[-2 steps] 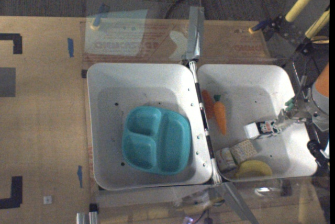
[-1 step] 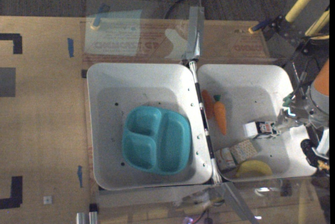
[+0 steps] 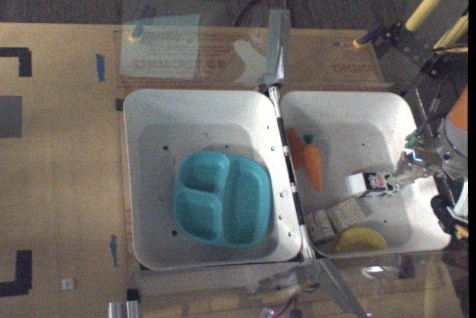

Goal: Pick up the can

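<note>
Teal plate [image 3: 222,198] sits in the left bin [image 3: 141,160]. In the right bin [image 3: 357,131], the can [image 3: 338,218] lies sideways, near-left, beside a yellow thing [image 3: 362,239]. The gripper [image 3: 398,174], opening unclear, hovers by a white box [image 3: 368,183] and might grab that instead.

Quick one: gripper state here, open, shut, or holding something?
Gripper: cannot be told; it is over the right shallow white bin, next to a small white box.
</note>
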